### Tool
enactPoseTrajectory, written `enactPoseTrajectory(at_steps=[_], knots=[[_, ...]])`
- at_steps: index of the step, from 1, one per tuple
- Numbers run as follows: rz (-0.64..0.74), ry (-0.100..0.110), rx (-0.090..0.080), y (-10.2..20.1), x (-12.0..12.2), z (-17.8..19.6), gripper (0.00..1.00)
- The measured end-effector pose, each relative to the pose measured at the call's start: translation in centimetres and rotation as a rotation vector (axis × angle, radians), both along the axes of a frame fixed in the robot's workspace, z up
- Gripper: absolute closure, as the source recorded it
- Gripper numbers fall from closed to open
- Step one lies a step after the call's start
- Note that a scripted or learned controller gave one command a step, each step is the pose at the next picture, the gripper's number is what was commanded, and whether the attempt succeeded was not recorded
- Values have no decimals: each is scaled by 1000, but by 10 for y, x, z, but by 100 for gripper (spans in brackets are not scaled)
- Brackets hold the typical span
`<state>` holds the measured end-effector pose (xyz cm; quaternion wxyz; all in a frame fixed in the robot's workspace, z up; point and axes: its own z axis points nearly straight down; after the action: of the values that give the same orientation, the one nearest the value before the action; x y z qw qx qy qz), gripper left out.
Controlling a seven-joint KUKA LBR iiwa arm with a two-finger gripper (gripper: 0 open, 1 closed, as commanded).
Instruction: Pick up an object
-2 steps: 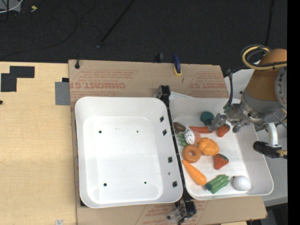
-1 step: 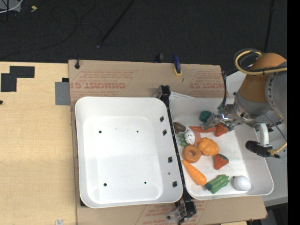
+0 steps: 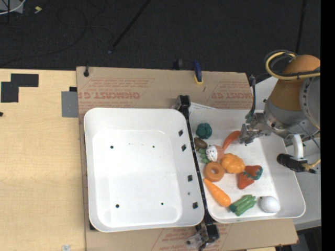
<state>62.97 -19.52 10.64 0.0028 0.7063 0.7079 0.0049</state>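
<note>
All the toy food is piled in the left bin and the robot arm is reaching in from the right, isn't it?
Not quite. The camera view shows the toy food, like the carrot and the white egg, piled in the right bin, not the left bin. The arm does reach in from the right.

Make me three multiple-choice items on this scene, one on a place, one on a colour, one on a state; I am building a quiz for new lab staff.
1. Where do the toy foods lie?
A. right bin
B. left bin
C. bare bench

2. What colour is the egg near the right bin's front corner?
A. black
B. white
C. purple

3. How does the carrot sit?
A. standing upright
B. hanging from the arm
C. lying flat

Answers:
1 A: the carrot, egg and doughnut all sit in the right bin.
2 B: the egg is white.
3 C: the carrot lies flat on the bin floor, away from the end effector.
</note>
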Motion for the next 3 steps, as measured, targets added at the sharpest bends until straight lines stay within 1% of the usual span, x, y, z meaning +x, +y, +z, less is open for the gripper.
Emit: enactPoseTrajectory(at_steps=[1, 2, 3], knots=[[3, 11, -4, -17, 15, -19, 100], [2, 12, -3, -17, 15, -19, 0], [2, 15, 0, 54, 14, -19, 0]])
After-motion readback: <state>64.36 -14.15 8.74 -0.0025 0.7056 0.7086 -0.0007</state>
